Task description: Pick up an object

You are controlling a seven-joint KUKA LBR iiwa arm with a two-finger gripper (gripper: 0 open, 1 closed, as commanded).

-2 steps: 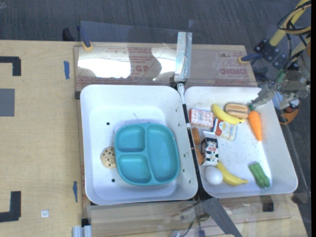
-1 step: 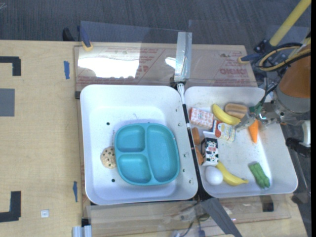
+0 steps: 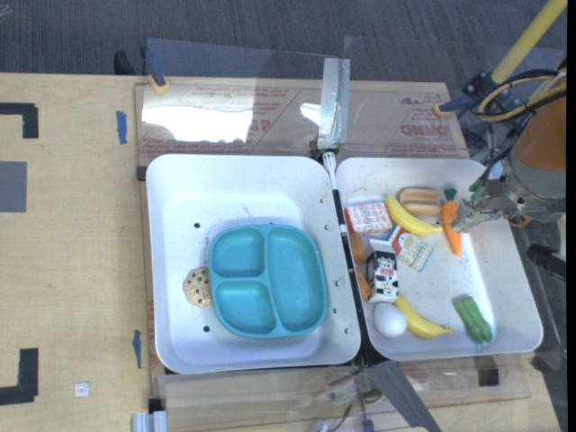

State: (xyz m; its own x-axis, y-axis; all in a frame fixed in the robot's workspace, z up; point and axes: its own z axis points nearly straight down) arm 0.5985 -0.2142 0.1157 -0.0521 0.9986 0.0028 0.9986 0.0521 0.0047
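White bin [image 3: 517, 268], small orange carrot [image 3: 452, 226], pincer [image 3: 468, 211] touching

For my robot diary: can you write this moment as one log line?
hand: at carrot, right bin | grasp: unclear | tray, cookie: left bin

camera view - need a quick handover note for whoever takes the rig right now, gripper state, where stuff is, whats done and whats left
Gripper: over the right bin's far right part, beside the carrot; open or shut cannot be told, and no grasp shows.
Right bin: hot dog, two bananas, egg, green vegetable, small cartons near the divider.
Left bin: teal divided plate with a cookie beside its left edge.
Done: nothing visibly lifted.
Left: grasp one object, probably the carrot, and lift it.
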